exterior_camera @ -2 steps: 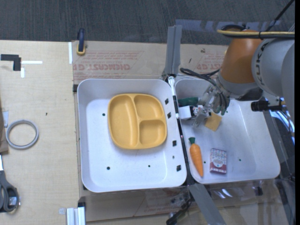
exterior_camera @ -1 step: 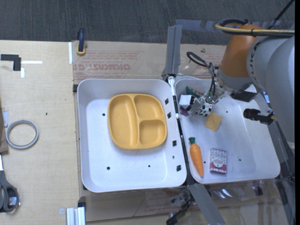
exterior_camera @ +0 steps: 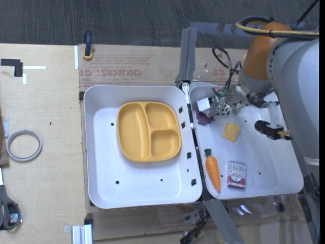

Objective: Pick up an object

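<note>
A pale wooden table (exterior_camera: 45,100) is running across the view, with dark carpet (exterior_camera: 101,9) lying beyond its far edge. At the far left a grey ring (exterior_camera: 23,145) is lying flat on the wood, and a pair of scissors (exterior_camera: 7,215) is poking in at the bottom corner.

The left bin (exterior_camera: 101,187) is holding a yellow divided plate (exterior_camera: 148,131), which is sitting upright near the bin's middle, towards the far side.

The right bin (exterior_camera: 269,166) is carrying the loose items. A small purple object (exterior_camera: 203,118) is lying at its far left, close to the wall shared with the other bin. Nearer the camera, an orange carrot (exterior_camera: 212,173) is lying along that same left wall, green end pointing away.

The claw (exterior_camera: 219,107) is hanging low over the far left part of this bin, just right of the purple object and just beyond a tan square block (exterior_camera: 231,132). Wires and metal parts are cluttering it, so how far open it is cannot be told, and nothing can be seen gripped in it.

A small red and white box (exterior_camera: 236,175) is lying flat beside the carrot. The grey arm (exterior_camera: 299,75), with its orange band (exterior_camera: 259,55), is reaching in from the right.
</note>
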`<act>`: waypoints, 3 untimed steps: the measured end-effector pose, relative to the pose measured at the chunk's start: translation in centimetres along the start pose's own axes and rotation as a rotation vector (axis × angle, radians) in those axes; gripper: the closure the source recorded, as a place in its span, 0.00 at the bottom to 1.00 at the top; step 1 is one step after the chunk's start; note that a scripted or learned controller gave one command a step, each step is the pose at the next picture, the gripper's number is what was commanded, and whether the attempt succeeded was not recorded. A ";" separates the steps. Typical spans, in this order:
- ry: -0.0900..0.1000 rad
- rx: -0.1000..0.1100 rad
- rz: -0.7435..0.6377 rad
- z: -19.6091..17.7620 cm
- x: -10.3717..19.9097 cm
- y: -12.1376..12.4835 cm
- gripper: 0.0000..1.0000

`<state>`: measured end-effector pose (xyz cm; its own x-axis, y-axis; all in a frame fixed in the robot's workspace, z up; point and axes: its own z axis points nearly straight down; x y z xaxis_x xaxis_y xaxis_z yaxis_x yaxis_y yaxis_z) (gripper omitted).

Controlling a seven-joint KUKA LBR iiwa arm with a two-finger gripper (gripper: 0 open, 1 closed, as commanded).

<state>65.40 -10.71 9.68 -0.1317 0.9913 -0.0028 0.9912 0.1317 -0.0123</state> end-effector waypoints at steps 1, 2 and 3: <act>0.003 0.001 0.162 -2.6 -5.7 -0.6 0.00; 0.003 -0.009 0.255 0.7 -1.4 -4.1 0.00; 0.002 -0.011 0.003 0.6 -4.6 -7.4 0.00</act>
<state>58.64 -16.24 9.15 -0.1290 0.9916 -0.0006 0.9916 0.1290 -0.0018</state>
